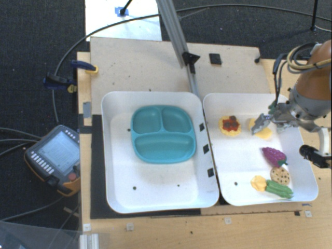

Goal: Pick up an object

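The right bin (pixel 244 191) holds several toy foods. A small round tart with red topping (pixel 230 125) lies at its back left, and a pale yellow piece (pixel 265 134) lies just right of it. My gripper (pixel 261 123) hangs directly over that yellow piece and hides part of it. The view does not show whether it touches the piece. Nearer the front lie purple grapes (pixel 273 155), a speckled cookie (pixel 280 176), a yellow lump (pixel 258 183) and a green pod (pixel 280 190).
The left bin (pixel 119 191) holds a teal divided plate (pixel 163 134). A slanted grey pole (pixel 174 25) crosses the back of the bench. A teach pendant (pixel 54 157) lies on the floor to the left. The arm's grey body (pixel 311 95) overhangs the right bin's far right edge.
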`<state>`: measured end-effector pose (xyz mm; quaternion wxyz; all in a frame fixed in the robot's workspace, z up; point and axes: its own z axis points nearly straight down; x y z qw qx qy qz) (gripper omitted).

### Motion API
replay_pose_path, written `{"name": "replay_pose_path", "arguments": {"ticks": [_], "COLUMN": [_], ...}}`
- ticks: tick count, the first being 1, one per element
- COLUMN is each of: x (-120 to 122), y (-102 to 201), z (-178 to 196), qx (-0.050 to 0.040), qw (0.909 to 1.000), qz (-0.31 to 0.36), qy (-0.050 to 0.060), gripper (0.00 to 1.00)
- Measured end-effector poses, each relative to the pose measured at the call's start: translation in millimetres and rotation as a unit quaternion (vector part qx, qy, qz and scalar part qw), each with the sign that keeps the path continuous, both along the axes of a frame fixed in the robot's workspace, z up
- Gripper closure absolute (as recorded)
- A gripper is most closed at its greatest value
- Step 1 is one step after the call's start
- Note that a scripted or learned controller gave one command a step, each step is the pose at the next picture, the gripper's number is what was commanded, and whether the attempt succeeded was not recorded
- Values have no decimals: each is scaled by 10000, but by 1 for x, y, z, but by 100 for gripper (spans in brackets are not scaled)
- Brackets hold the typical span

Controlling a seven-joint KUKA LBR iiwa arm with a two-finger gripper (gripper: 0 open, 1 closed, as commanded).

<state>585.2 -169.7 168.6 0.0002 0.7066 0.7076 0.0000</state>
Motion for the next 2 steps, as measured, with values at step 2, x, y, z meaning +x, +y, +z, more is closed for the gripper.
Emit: {"name": "replay_pose_path", "arguments": {"ticks": [2], "x": [4], "y": [0], "z": [-82], "qx": [-5], "qw": [10000], "qz": [-4], "qy": [-19], "gripper": [0]}}
